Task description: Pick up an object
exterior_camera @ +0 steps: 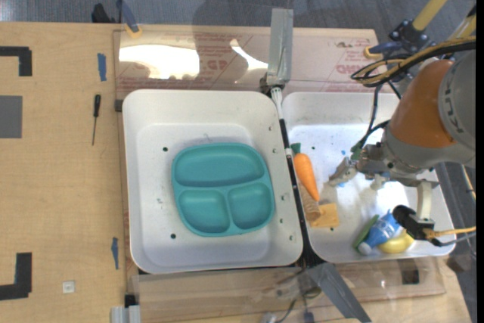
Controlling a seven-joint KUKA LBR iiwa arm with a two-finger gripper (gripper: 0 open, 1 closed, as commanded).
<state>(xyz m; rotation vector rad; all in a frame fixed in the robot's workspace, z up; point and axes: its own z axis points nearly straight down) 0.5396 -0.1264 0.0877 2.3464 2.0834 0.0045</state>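
Closest to us, low in the right bin (355,113), sits a blue bottle (380,231) lying on its side, touching a small yellow piece (396,243) at its lower edge. Now widening out, biggest things first: the wooden bench (53,185) carries both white bins, and the left bin (151,125) holds a teal divided plate (222,187) with one long compartment above two smaller ones. Over the right bin hangs the grey arm (435,117) with its orange band, reaching in from the right. Its gripper (355,169) hovers mid-bin, and I cannot tell whether the fingers stand open or closed; nothing visible sits between them. Against the right bin's left wall lies an orange carrot (305,172), green top pointing away from us, tapering down toward a tan block (325,215), which it touches. Carrot and gripper are near each other but apart.
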